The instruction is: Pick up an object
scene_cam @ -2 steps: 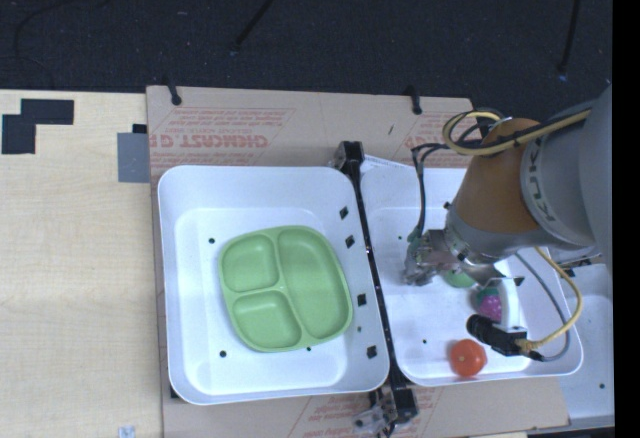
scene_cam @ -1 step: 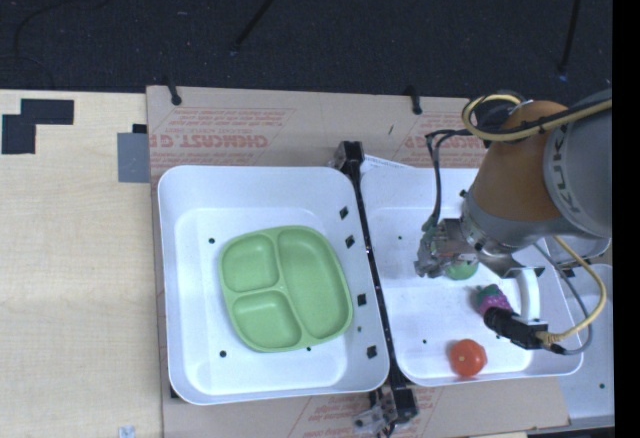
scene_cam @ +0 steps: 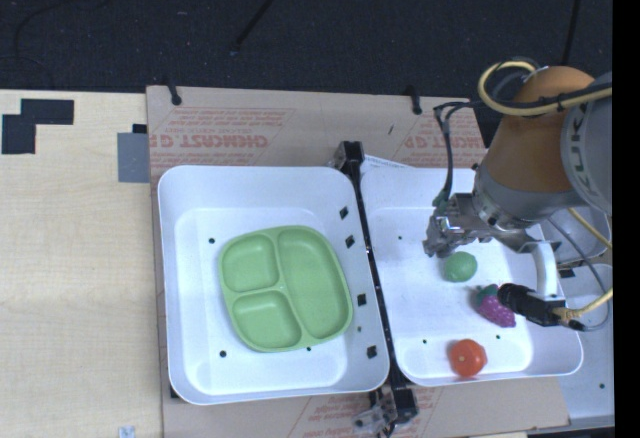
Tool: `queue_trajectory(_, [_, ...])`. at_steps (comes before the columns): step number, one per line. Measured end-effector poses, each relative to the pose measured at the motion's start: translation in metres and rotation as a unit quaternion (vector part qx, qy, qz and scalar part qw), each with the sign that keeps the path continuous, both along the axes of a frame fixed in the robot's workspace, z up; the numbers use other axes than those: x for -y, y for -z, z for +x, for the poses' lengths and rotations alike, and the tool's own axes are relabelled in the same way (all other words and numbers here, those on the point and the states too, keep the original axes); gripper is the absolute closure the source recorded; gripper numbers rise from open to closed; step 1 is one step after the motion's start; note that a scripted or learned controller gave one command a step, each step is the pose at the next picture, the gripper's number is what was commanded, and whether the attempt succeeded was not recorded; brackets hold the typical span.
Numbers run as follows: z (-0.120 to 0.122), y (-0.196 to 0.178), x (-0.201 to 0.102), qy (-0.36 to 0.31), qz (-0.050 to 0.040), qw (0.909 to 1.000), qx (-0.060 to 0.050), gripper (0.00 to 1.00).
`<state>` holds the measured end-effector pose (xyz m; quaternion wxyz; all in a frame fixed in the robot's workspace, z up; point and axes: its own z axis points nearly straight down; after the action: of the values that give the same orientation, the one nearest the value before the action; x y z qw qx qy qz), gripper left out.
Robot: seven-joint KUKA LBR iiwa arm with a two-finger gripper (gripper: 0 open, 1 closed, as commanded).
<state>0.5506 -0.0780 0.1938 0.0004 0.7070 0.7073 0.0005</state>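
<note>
In the right bin (scene_cam: pixel 410 226) lie a green ball (scene_cam: pixel 460 268), a purple grape-like toy (scene_cam: pixel 494 307) and an orange-red ball (scene_cam: pixel 467 357). My gripper (scene_cam: pixel 447 239) hangs low over the bin, right at the upper left edge of the green ball. The fingers look close to the ball, but the view from above does not show whether they are open or shut, or whether the ball sits between them. A black part of the arm partly covers the purple toy's right end.
The left bin (scene_cam: pixel 190 226) holds a light green divided plate (scene_cam: pixel 285 287). A black hinge strip (scene_cam: pixel 362 256) runs between the bins. The arm's orange band (scene_cam: pixel 545 136) and cables loom over the right bin's far right side.
</note>
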Motion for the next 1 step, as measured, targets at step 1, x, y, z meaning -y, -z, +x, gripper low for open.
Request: queue_trajectory(1, [0.0002, -0.0231, 0.0012, 0.0, 0.0001, 1.0, -0.001, 1.0])
